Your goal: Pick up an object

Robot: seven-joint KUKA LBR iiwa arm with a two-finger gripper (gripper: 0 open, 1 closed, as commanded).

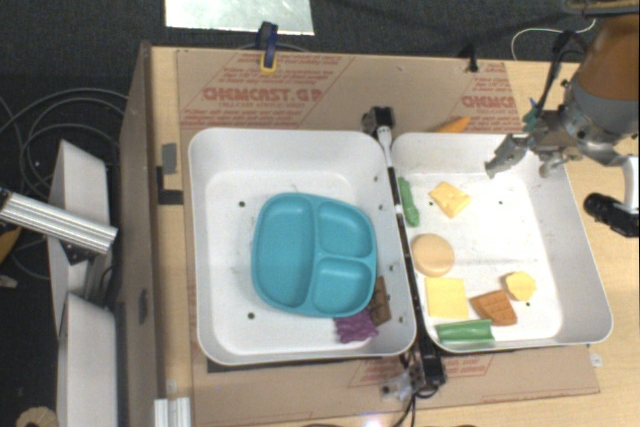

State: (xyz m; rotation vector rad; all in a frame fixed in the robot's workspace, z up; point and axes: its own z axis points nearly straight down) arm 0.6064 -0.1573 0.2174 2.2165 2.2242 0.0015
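My end effector (528,150) hangs over the far right corner of the right bin (585,245), and from this slanted view I cannot tell whether it is open or closed. Nothing is in it that I can see.

Everything worth picking lies toward the near side and to the left of it. Closest is a yellow wedge (449,199), down and left of me, lying tilted with its long axis running diagonally across the bin floor. Further the same way sits a round tan piece (434,254), and just beyond that a flat yellow square (447,296). A green stick (407,200) lies along the divider between the bins, its length pointing away from the near rim, too tight to the wall for an easy grip, I judge. At the near edge are an orange-brown piece (494,307), a small yellow lump (519,286) touching it, and a green bar (463,332) lying crosswise against the rim.

The left bin (215,245) holds a blue divided plate (315,253) (with a purple scrap (353,327) and a brown bit (381,301) beside it), well apart from me.

My best move, I think, is toward the yellow wedge: a short travel left and toward the near side, then down, with my fingers turned across its diagonal.
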